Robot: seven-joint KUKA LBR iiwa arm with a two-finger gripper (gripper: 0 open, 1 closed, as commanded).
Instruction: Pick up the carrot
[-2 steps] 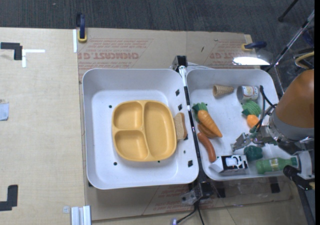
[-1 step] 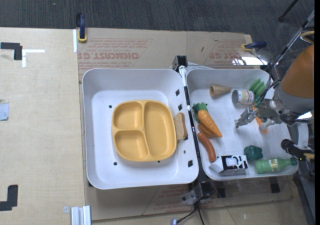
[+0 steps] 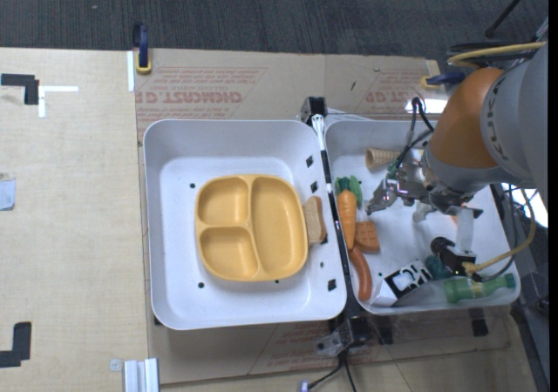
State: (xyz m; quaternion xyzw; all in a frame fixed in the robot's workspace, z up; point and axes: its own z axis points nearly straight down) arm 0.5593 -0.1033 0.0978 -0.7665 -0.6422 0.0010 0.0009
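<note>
The orange carrot with a green leafy top (image 3: 347,214) lies in the right white bin (image 3: 488,242), close to this bin's left wall, in the centre-right of the frame. Its long axis runs almost straight up and down in the picture, with the green top toward the upper side and the pointed end toward the lower side. Just beside it on the right is a small orange waffle-like piece (image 3: 367,238), and below it a reddish sausage (image 3: 361,273) continues along the same wall.

The 2-finger gripper (image 3: 384,196) of the grey arm hangs over the right bin, to the right of the carrot and a little above its middle in the picture. The metal fingers (image 3: 379,201) point left toward the carrot. They look parted and they hold nothing; I see no object between them.

In my judgement, the coming move depends on 1 relation: the carrot lies to the left of the fingers, near but apart, so the gripper must travel left and go down, closing across the carrot's narrow width. The wall and the waffle-like piece leave little room on each side.

The yellow divided plate (image 3: 251,226) sits in the left white bin (image 3: 174,294).
</note>
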